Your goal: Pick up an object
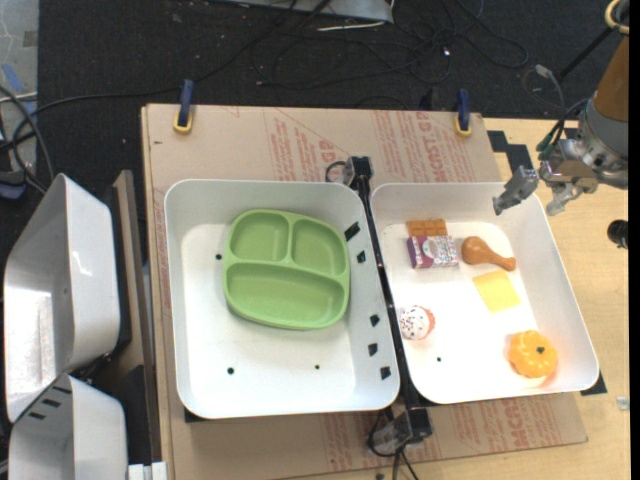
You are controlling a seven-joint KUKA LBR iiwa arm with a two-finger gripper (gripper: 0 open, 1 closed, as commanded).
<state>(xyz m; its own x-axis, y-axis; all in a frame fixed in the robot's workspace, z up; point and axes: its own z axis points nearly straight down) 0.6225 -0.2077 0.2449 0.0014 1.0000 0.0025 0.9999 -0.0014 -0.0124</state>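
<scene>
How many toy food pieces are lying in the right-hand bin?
6: a brown cracker at the back, a purple carton in front of it, a drumstick to its right, a yellow cheese slice, a sprinkled cupcake front-left, an orange pumpkin front-right. None look hidden.

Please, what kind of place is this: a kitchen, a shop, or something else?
Most likely a robotics lab test bench, not a kitchen. Two white bins sit on a board held by clamps, cables trail over the dark floor, and the items are toys, like a green divided plate and a chicken drumstick.
</scene>
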